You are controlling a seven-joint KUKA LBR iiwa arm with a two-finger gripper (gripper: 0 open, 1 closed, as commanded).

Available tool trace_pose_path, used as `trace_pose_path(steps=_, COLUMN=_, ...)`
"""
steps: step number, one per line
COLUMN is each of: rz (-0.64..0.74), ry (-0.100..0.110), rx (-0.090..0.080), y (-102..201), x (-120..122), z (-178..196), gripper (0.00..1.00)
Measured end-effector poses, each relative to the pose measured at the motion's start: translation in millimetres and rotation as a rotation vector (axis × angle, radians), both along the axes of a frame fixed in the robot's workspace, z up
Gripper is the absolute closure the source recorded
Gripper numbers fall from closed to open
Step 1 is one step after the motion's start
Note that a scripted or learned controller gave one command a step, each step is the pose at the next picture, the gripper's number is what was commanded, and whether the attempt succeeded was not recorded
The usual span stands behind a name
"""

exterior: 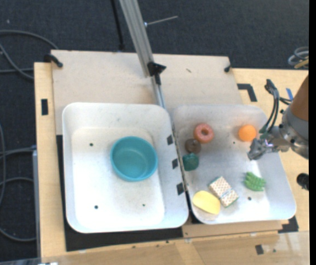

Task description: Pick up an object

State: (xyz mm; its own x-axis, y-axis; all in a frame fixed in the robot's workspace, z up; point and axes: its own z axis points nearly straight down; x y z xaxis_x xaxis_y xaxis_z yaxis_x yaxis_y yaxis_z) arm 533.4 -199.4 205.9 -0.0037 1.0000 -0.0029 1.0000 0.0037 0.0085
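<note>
Gripper hangs low at the three o'clock edge of the right bin, and from where I stand its tip is too small and blurred to judge how it is set; nothing shows in it.

Nearest me, at six o'clock in that bin, lies a yellow lemon-shaped piece, smooth and rounded, likely to slip. Touching it at its two o'clock is a patterned box, flat-sided and probably light, best pinched across its flat faces. A knobbly green toy sits just below the gripper. Farther back come a teal block, a brown knob, a ringed pink doughnut and, at the gripper's eleven o'clock, an orange ball, close by, round and apt to roll. The left bin holds a smooth teal bowl.
</note>
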Motion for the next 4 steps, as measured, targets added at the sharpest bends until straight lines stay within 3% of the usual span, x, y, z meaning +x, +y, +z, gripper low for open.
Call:
trace_pose_path(steps=1, rz=0.001, ry=0.001, rx=0.001, y=7, x=1, z=48, gripper=1.00)
trace_pose_path(steps=2, rz=0.002, ry=0.005, rx=0.002, y=7, x=2, z=65, gripper=1.00)
trace_pose_path(steps=4, rz=0.002, ry=0.009, rx=0.003, y=103, x=34, z=47, gripper=1.00)
